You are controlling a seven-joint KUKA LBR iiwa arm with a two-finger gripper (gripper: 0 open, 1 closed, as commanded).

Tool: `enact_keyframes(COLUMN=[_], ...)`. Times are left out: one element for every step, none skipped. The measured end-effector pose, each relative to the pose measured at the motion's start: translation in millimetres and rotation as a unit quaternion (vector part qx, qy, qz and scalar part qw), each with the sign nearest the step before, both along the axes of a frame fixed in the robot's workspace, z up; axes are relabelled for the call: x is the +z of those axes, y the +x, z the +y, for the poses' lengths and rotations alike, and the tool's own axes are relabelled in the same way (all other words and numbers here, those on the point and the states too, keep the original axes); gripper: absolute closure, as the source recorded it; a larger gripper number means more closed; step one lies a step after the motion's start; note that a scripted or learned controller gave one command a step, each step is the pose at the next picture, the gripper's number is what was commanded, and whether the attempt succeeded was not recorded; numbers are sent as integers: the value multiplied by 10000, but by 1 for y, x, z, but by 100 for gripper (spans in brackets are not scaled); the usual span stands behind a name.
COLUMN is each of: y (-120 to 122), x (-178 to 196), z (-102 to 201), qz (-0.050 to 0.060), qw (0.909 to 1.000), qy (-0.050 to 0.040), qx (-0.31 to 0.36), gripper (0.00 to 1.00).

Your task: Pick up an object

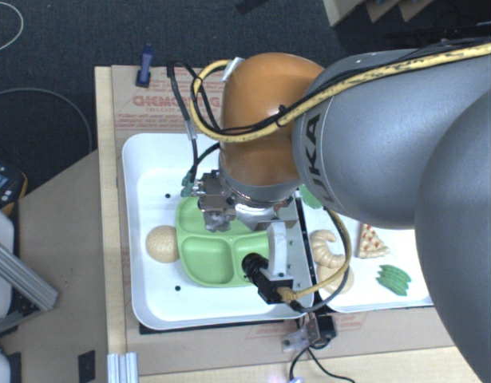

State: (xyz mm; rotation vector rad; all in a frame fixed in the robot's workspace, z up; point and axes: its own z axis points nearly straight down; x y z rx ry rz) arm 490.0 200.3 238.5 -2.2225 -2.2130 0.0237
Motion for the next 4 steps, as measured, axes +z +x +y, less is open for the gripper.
enact_keyframes(y=[96,44,-16,29], x=[-63,-109,-127,-151], z=[-26,-70,-5,-25], qz=[-67,-11,-21,1], qw=[10000,10000,10000,10000], qy=[18,22,42,84], qx=[-7,-7,51,32], gripper=[100,100,100,100])
